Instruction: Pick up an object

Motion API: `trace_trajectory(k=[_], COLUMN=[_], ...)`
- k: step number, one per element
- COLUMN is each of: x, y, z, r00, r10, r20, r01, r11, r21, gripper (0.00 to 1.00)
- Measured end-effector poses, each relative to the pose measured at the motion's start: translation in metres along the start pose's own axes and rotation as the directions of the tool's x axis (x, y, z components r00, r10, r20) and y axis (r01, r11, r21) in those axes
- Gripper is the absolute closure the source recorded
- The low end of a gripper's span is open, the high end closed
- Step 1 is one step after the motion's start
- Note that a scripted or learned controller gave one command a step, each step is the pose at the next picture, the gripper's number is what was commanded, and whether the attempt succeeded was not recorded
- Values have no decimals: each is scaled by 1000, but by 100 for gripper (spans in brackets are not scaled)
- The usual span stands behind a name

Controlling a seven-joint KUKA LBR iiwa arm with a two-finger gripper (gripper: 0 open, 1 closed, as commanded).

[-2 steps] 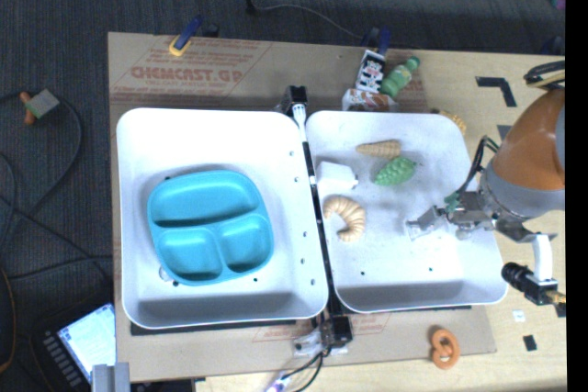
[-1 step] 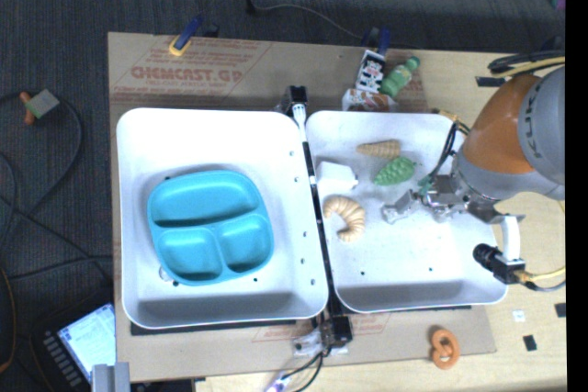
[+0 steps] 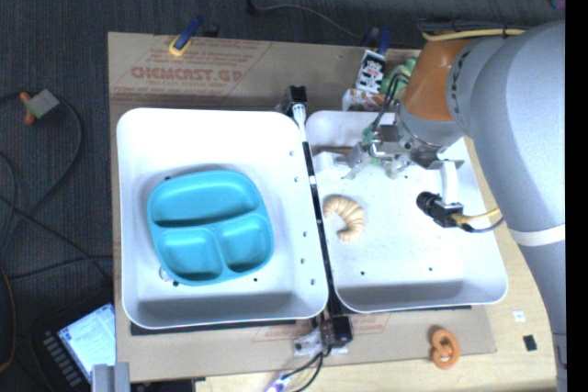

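The brown board [image 3: 230, 78] under the bins carried red printed lettering along its far edge; it seemed to begin "CHEMCAST", but the rest was too faint to make out. A small packet [image 3: 369, 78] with printing stood near the far corner of the right bin [image 3: 459, 289], its words too small to read.

A tan, ridged croissant [image 3: 345, 216] lay in the right bin, close to the divider between the two bins. It was curled like a crescent, its long axis running roughly from the far-left to the near-right, with the hollow of the curve facing the left bin [image 3: 138, 289]. It sat apart from the gripper [image 3: 377, 156], which hung over the far end of the same bin; whether it was open or closed could not be made out from there.

A blue divided tray [image 3: 211, 225] lay in the left bin. A small orange ring [image 3: 445, 346] rested on the board in front of the right bin.
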State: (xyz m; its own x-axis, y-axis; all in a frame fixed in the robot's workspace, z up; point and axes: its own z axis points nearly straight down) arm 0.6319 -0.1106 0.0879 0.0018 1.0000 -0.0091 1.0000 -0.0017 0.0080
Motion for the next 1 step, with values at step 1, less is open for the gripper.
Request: trace_trajectory(k=[1], x=[0], y=[1], z=[-11], r00=[1000], r10=[-2], r20=[1], r01=[2], r11=[1000], r21=[-2], gripper=[100])
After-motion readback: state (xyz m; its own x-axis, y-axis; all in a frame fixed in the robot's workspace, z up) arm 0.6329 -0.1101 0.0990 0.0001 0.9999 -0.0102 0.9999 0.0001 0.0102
